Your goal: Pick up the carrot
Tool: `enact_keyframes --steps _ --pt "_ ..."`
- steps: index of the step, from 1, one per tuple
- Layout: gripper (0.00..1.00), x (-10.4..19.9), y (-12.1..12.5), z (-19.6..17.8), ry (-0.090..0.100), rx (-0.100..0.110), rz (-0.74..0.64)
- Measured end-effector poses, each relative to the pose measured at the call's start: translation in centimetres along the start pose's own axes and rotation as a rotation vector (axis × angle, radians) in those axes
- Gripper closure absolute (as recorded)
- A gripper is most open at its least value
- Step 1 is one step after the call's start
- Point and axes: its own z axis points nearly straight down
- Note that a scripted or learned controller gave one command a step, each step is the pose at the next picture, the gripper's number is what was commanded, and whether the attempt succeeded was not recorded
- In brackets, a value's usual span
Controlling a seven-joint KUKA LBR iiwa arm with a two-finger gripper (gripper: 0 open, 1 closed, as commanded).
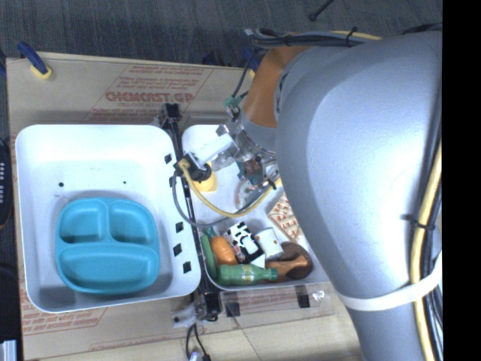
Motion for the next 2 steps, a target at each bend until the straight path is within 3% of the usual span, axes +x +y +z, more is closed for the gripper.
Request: enact_keyframes --steps 1,2 --pt "0.00 -2.74 -2.75 0.12 -0.003 0.004 0.114" --pt "1.00 -2.68 -2.85 -0.78 -0.009 0.011 0.108"
